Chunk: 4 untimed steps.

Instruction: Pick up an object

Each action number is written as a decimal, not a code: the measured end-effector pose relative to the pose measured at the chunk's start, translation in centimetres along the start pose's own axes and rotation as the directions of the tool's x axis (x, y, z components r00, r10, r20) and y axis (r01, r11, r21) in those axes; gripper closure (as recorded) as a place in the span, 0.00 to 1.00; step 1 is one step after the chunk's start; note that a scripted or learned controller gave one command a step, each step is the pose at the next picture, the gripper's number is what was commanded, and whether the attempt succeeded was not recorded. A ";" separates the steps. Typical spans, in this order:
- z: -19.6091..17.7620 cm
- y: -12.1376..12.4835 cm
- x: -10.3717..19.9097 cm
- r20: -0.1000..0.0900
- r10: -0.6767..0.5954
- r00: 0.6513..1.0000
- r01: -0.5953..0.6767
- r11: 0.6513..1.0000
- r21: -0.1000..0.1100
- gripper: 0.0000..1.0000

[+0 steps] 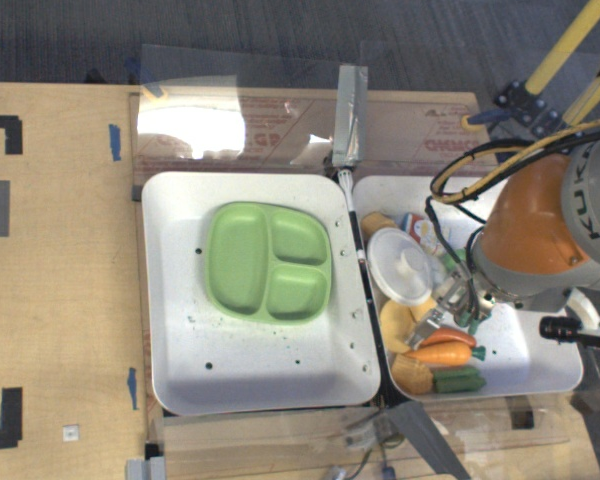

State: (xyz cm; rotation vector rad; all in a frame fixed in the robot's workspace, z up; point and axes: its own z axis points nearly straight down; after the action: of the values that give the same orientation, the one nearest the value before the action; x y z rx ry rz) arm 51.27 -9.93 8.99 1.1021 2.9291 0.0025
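My gripper [432, 325] hangs low in the right bin [540, 363], just above a yellow piece [397, 320] and an orange carrot-like piece [446, 351]. The arm with its orange band [528, 230] covers the right part of that bin. A white bowl [400, 265] lies left of the wrist. A green piece [458, 380] and a tan round piece [412, 371] lie at the bin's front. Nothing shows clearly between the fingers.
The left bin [175, 298] holds a green divided plate [268, 260]. A clear upright divider [348, 118] stands behind the wall between the bins. Cables [480, 163] loop above the right bin, and the wooden bench [50, 268] stretches to the left.
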 end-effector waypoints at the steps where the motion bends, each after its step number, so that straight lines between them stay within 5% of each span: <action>1: -9.8 -1.1 2.9 -0.002 -0.151 0.989 0.151 0.989 -0.001 0.00; 2: -11.4 2.9 6.6 -0.006 0.095 0.995 -0.095 0.995 0.003 0.00; 3: -9.4 9.7 10.0 -0.006 0.572 0.821 -0.571 0.821 0.011 0.00; 4: -4.5 11.8 13.1 0.028 0.726 0.687 -0.726 0.688 -0.011 0.00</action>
State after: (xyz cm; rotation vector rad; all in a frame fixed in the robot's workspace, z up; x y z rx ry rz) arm 49.09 7.58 13.41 2.1520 2.2361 -0.0085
